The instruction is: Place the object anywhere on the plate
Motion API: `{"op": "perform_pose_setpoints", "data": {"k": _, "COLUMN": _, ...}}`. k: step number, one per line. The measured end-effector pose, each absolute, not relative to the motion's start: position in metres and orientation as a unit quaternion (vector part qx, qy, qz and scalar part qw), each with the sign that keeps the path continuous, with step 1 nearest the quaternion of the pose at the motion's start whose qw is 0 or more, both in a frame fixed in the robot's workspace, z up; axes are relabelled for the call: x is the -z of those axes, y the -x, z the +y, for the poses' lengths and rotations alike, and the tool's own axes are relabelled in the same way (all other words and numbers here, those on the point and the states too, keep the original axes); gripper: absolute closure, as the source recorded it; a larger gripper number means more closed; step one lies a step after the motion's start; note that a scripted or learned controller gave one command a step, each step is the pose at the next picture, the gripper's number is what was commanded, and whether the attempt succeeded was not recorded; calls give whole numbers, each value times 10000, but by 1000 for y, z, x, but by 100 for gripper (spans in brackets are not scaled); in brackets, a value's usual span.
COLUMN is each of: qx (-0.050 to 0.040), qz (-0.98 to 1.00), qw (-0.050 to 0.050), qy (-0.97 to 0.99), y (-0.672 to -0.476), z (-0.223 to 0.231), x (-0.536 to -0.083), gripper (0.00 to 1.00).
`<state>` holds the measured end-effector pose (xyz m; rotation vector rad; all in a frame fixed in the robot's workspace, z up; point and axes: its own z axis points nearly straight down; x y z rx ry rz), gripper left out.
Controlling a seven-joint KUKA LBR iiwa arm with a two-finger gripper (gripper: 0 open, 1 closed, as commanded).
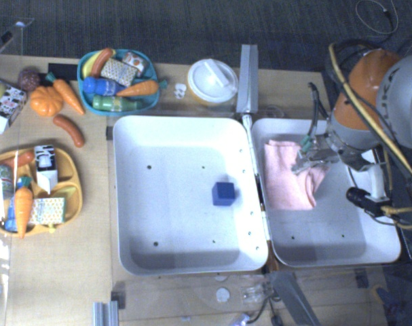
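Note:
A small blue cube (224,193) lies on the floor of the left bin (151,243), right of its middle. A pink cloth (285,175) lies crumpled in the left half of the right bin (341,243). My gripper (310,160) reaches in from the right and hangs low over the cloth's upper right edge, touching or nearly touching it. The cloth's right side looks bunched up just below the gripper. The blue cube sits well to the left of the gripper, across the wall between the bins.
Outside the bins, a yellow-rimmed white lidded bowl (213,80) stands behind the left bin. A blue basket (117,81) and a yellow tray (36,192) of toy food sit at the left. Cables (368,206) hang over the right bin's right side.

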<state>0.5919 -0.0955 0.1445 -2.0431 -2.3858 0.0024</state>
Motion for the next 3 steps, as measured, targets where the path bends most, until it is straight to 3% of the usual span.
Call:
{"op": "perform_pose_setpoints", "data": {"k": 2, "qx": -4, "qz": -7670, "qw": 1, "qy": 6416, "y": -587, "z": -90, "x": -221, "gripper": 100}}
{"op": "perform_pose_setpoints", "data": {"k": 3, "qx": -5, "qz": -8798, "qw": 11, "qy": 4754, "y": -577, "z": -30, "x": -215, "gripper": 100}}
